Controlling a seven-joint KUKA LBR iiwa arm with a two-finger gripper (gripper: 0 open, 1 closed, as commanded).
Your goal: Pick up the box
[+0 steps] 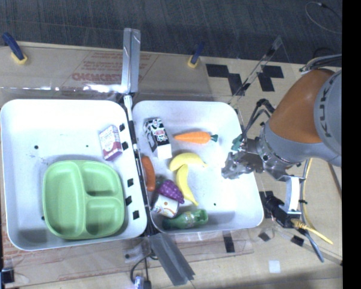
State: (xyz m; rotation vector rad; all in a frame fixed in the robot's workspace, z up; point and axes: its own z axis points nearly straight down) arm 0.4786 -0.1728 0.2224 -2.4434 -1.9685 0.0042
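The box (111, 142), its red label's print unreadable, lies in the left bin (24, 116).

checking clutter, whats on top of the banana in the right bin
Nothing lies on the banana. Purple grapes touch its lower end; whatever is beneath it is hidden.

Single fixed camera, mounted above the tabletop (246, 71), looking down at a slant. Far edge of the tabletop sits toward the top of the frame, near edge toward the bottom. Both white bins fit in the frame whole: left bin (12, 161) fills the left half, right bin (228, 116) sits centre. Dark floor (168, 5) shows beyond the far edge. The arm (307, 119) enters from the frame's right, so its base lies outside the view. Range is moderate: small items in the bins read clearly, fine detail does not.
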